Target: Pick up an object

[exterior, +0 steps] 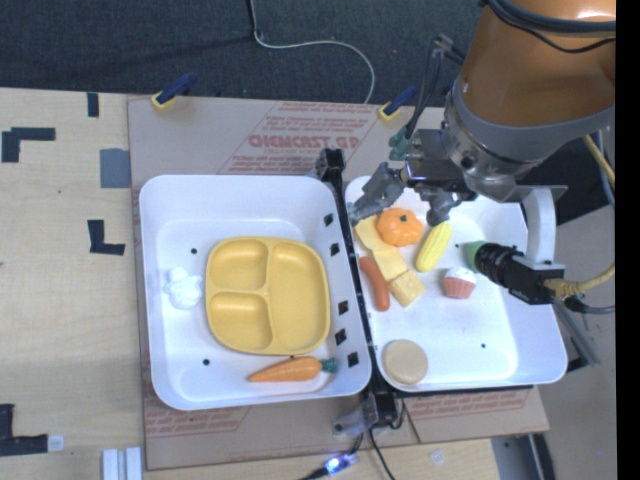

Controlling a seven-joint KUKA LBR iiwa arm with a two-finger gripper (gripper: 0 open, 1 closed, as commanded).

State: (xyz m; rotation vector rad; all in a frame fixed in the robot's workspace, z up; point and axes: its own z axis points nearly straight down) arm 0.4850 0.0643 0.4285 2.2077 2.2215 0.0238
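Orange fruit point(401, 228) between spread fingers of gripper point(407, 196) in right bin point(520, 353), not gripped, corn point(432, 246) beside, yellow tray point(268, 295) in left bin point(170, 363).

Bench point(60, 298) under cardboard sheet point(290, 138), two bins point(160, 268)

We count two white bins point(160, 268), one yellow plate point(268, 295) and one carrot point(285, 370). We also see one corn cob point(432, 246), one cupcake point(459, 284) and one sausage point(375, 281).

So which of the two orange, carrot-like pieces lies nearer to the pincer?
The slim orange stick in the right bin, beside the cheese; the pincer hangs just above. The leafy carrot lies in the left bin.
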